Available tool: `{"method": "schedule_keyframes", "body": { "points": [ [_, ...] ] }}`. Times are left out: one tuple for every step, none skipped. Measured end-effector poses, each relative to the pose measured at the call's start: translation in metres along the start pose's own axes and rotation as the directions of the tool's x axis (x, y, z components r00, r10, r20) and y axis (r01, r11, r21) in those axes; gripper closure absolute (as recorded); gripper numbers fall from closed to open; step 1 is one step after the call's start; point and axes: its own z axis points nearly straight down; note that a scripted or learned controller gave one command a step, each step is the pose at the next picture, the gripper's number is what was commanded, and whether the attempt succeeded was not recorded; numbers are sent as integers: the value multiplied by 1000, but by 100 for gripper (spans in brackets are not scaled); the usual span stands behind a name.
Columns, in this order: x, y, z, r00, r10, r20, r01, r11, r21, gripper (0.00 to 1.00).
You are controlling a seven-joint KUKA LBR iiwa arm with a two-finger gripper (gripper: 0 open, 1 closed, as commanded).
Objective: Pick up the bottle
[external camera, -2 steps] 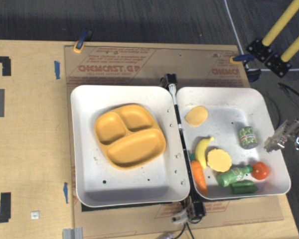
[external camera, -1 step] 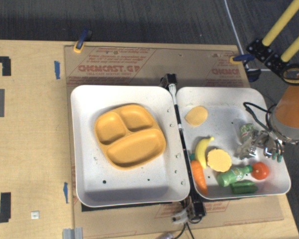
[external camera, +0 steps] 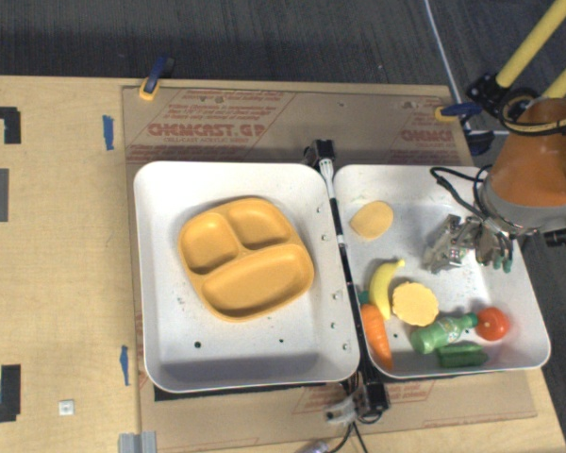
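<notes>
The arm [external camera: 538, 163] is cut off by the right edge, so you see little beyond its orange band. You cannot tell how the claw [external camera: 472, 243] stands; its metal parts blur together. The yellow disc [external camera: 415, 304] covers part of the banana [external camera: 385, 286].

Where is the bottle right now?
The green bottle lies on its side near the front edge of the right bin, between the yellow disc and the tomato.

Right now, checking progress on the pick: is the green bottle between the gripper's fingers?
No, the green bottle lies in the right bin beside the tomato, apart from the gripper.
</notes>
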Motion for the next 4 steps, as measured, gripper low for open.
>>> {"method": "schedule_keyframes", "body": {
  "points": [
    [18,-53,-97,998,-68,-1,68,998,1,100],
    [-80,-25,2,928,-372,2,372,928,-1,100],
    [-94,-22,-104,922,-388,2,388,922,0,100],
    [-93,-22,2,770,-638,-2,638,770,-4,100]
  ]
}}
